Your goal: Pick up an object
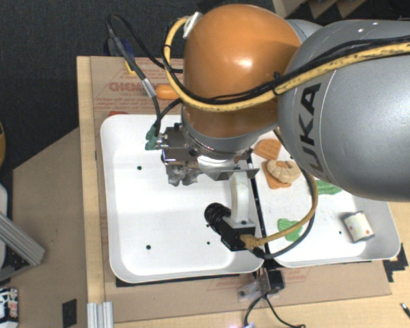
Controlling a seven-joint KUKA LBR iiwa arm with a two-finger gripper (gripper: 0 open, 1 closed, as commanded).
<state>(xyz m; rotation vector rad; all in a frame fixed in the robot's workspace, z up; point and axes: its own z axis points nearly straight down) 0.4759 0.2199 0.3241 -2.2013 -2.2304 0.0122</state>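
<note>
My gripper hangs low over the upper middle of the left bin, seen from above under the arm's big orange wrist band. A small green object lies just left of the gripper, partly hidden by it. In the right bin lie a tan, shell-like object, an orange piece, a green piece, another green piece and a small white block. The arm hides much of the right bin.
An orange object rests at the far rim of the left bin, partly behind cables. A black cable fitting and a yellow hose hang from the arm over the divide between the bins. Cardboard underlies both bins.
</note>
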